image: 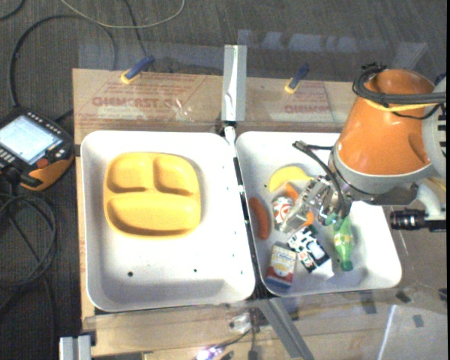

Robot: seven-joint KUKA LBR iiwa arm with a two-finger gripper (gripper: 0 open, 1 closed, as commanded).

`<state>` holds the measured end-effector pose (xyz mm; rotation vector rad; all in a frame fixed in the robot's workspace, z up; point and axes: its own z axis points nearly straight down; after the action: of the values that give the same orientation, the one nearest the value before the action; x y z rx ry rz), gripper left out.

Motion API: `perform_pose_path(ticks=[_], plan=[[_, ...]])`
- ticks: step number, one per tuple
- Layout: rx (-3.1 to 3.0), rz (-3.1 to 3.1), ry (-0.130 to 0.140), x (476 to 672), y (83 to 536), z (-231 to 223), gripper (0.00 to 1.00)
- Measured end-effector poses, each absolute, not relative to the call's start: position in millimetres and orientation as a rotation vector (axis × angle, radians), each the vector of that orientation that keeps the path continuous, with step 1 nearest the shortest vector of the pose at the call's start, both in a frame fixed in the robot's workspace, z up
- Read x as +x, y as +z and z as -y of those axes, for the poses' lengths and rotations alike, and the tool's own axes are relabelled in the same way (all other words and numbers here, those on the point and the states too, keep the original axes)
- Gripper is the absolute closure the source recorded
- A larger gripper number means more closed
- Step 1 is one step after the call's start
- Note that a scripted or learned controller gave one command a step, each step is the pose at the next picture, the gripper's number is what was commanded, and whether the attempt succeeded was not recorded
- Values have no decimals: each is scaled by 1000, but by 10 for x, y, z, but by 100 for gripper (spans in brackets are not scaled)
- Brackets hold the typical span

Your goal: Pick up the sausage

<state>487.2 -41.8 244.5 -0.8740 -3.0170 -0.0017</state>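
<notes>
Against the left wall of the right bin [375, 280] lies the sausage [260, 217], a reddish-brown link resting on the white floor just beside the divider between the two bins. Its long axis runs roughly up and down the camera view, near parallel to that wall, with the upper end pointing toward the far edge of the bench and the lower end toward the near edge; the lower end leans very slightly rightward. It lies flat, apart from the other contents of the bin.

To its right, over the middle of the same bin, hangs the gripper [315, 203], carried below the orange band of the arm [386, 130]. The sausage sits to the left of the gripper, clear of it and not between the fingers. Whether the fingers stand apart or together cannot be told from this view, as the metal parts blur into the clutter beneath them.

Around the gripper lie a yellow round object [285, 177] toward the far side, a red and white packet [284, 209] between sausage and gripper, a green bottle [343, 242] to the right and nearer, a black and white carton [309, 247], and a small printed box [282, 265] near the front wall.

The left bin [97, 268] holds a yellow compartment tray [154, 194], set toward its far half. A handheld control pendant [26, 147] rests on the floor to the left of the bench.
</notes>
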Motion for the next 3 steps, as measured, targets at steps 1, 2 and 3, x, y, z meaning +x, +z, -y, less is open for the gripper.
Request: perform_pose_path(ticks=[1, 2, 3], plan=[[-1195, 2909, 1, 5416, 2653, 899, 100], [-1189, 2911, 0, 5116, 3324, 877, 100], [-1027, 2971, -1, 4953, 3154, 6, 100]])
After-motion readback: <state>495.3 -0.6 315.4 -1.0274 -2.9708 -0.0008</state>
